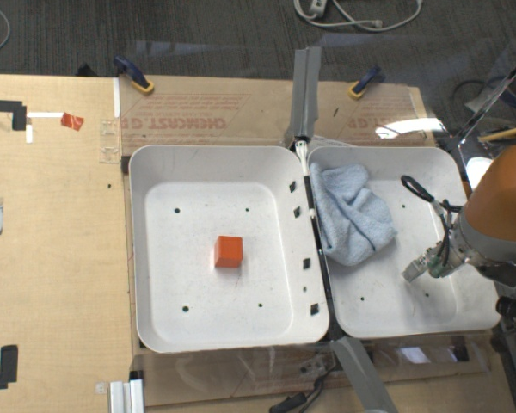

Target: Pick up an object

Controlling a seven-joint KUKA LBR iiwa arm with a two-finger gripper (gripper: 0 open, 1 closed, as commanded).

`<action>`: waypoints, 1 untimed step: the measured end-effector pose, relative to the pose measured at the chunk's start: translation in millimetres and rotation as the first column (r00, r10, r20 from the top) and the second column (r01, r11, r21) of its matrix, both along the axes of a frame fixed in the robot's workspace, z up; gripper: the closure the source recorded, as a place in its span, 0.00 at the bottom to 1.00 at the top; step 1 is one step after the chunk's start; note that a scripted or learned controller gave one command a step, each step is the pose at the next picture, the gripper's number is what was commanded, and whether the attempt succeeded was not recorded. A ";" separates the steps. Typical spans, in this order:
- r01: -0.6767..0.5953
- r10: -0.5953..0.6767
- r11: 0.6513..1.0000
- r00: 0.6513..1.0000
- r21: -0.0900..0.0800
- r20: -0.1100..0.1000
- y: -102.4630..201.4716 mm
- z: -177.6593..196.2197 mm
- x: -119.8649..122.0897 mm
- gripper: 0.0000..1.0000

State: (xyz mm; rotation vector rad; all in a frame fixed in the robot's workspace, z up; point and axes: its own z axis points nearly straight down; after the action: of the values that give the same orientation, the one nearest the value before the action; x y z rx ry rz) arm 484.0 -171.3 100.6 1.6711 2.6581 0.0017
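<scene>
I see an orange block [229, 252] lying alone near the middle of the left bin [155, 231]. In the right bin [387, 304], a crumpled light-blue cloth [351, 213] fills the upper left, and my hand [420, 268] hangs low, well apart from it.

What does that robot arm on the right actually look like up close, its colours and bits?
The arm is grey with a rounded orange band above the wrist. Thin black cables loop out beside it. It ends in a small metallic grey gripper, much slimmer than the bulky wrist.
</scene>
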 end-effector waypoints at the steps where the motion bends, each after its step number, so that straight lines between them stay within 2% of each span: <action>1: -0.450 0.450 0.893 0.893 -0.002 0.001 -15.8 90.8 -5.1 1.00</action>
State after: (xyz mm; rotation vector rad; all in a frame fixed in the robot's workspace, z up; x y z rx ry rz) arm 478.9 -187.0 191.4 1.0097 2.9710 0.0007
